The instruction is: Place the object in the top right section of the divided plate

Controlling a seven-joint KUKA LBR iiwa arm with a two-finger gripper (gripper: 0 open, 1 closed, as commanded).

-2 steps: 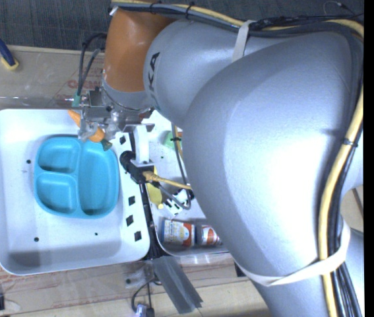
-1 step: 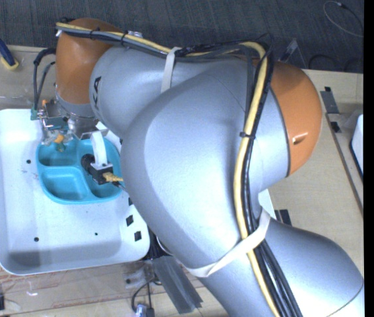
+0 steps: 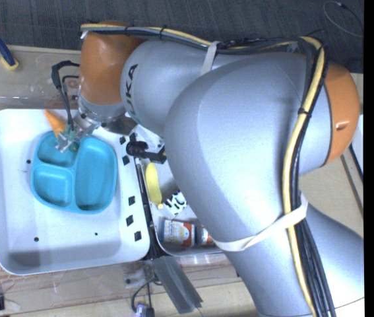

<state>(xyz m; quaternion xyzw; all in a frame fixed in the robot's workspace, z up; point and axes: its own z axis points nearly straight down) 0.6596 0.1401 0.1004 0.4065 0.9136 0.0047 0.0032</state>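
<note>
Item: divided plate (image 3: pixel 74 177), blue, three sections, lying in the left white bin (image 3: pixel 15 243). From my seat I read one long section on the right and two smaller ones on the left, upper and lower.

Item: carrot (image 3: pixel 55 120), orange, small, tapered. It sits at the plate's upper left rim, just above the upper left section, long axis running from upper left down toward the hand. Whether it rests on the bin floor or hangs off it I cannot tell.

Item: hand (image 3: pixel 66 139), at the end of the grey arm (image 3: pixel 239 144), which reaches in from the right and covers much of the right bin (image 3: pixel 154 243). The hand's tip is over the plate's top edge, touching or all but touching the carrot's lower end. I cannot tell whether it is apart or clamped; the tip is too small and cluttered to read.

Item: right bin contents visible past the arm: a yellow piece (image 3: pixel 152 177), a black-and-white spotted thing (image 3: pixel 175 203), a bottle (image 3: pixel 180 232) lying on its side.

Operator's judgement: the carrot lies up and left of the hand. The top of the long right section lies to the right of both, so I reckon the next move is a short carry rightward along the plate's top edge.
</note>
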